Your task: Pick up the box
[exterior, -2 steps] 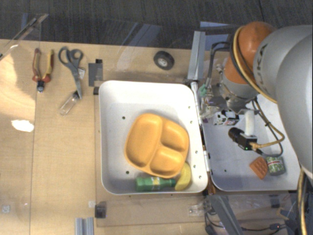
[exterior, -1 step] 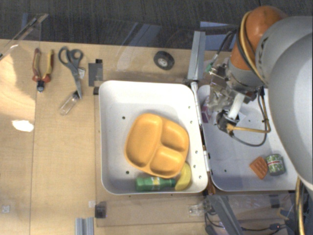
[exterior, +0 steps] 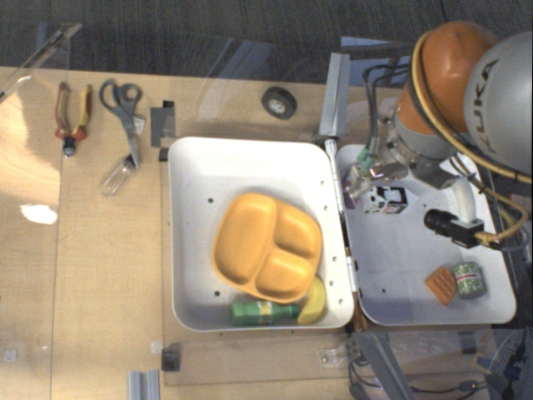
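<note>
Box [exterior: 386, 198], small, white with black print, lies flat on the floor of the right bin [exterior: 400, 302], in that bin's upper-left part. Claw [exterior: 364, 176] is directly over the box's upper-left side, close to the bin's left wall; its state cannot be read from this angle, and nothing is seen gripped. Arm [exterior: 466, 73] with its orange band comes in over the bin's upper-right corner, cables trailing along it. A black cylindrical part [exterior: 450, 225] of the wrist assembly hangs over the bin just right of the box.

Lower right in the same bin: an orange ridged piece [exterior: 440, 284] touching a small green patterned object [exterior: 469, 280], both well apart from the box.

Left bin [exterior: 196, 165], adjoining the right bin: a yellow-orange three-compartment tray [exterior: 268, 247] lying upside down, overlapping a green bottle [exterior: 265, 311] and a yellow item [exterior: 313, 303] near the wall that borders the right bin.

Worktop [exterior: 92, 257], on the far side of the left bin from the right bin: red-handled pliers [exterior: 70, 117], scissors [exterior: 127, 117], and a roll of tape [exterior: 279, 102] above the left bin.
</note>
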Robot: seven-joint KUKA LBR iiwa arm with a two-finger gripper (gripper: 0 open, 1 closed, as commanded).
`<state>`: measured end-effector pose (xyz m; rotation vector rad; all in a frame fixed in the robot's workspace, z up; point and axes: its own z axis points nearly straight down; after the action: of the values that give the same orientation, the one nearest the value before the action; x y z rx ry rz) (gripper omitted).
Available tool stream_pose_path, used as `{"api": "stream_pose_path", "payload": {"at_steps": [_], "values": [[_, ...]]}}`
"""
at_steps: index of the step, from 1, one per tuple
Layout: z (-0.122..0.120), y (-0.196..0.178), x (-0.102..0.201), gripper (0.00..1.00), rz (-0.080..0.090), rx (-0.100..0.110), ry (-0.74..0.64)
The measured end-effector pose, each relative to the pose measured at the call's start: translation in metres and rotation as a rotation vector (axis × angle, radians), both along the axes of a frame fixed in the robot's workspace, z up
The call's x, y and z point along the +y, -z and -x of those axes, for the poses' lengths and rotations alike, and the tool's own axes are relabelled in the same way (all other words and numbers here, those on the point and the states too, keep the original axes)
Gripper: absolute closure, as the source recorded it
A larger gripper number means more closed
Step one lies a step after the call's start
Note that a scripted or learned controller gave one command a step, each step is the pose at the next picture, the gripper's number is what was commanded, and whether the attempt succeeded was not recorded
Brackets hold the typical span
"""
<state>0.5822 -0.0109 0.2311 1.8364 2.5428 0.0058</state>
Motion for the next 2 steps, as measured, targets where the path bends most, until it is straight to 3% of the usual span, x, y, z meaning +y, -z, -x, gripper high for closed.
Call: {"api": "stream_pose_path", "payload": {"at_steps": [1, 2], "values": [[-0.070, -0.080, 0.055, 1.00, -0.001, 0.000, 0.166], [-0.035, -0.077, -0.025, 1.00, -0.001, 0.002, 0.260]]}}
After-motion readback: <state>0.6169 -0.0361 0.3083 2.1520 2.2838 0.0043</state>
